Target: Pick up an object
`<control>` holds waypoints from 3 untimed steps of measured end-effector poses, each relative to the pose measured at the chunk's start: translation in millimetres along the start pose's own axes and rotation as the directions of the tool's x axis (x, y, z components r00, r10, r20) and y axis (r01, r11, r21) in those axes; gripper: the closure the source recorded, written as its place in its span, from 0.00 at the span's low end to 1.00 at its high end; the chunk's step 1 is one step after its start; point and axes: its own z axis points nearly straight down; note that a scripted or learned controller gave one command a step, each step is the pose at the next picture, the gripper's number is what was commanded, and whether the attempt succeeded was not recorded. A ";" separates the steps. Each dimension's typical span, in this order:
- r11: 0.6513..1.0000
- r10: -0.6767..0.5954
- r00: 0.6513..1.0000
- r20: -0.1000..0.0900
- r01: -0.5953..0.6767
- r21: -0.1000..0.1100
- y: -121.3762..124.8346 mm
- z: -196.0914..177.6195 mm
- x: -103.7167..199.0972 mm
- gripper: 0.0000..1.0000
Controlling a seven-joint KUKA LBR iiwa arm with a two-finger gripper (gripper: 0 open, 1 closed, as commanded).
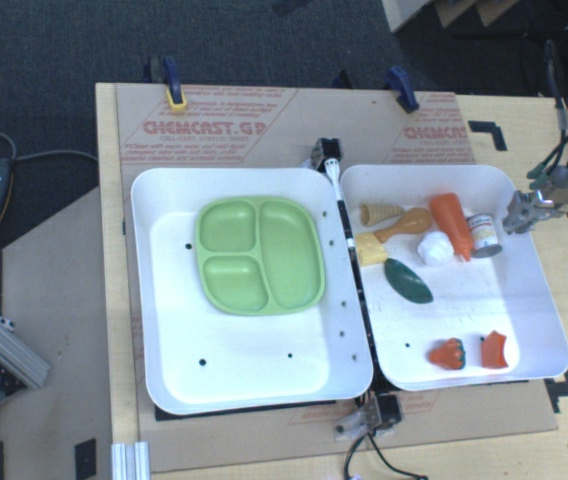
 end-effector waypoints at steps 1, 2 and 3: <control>1.000 0.000 1.000 -0.002 0.000 0.006 0.8 -4.1 -0.2 1.00; 1.000 -0.005 1.000 -0.007 0.005 0.010 0.2 -15.2 54.0 1.00; 1.000 -0.005 1.000 -0.007 0.005 0.012 6.8 -6.8 107.9 1.00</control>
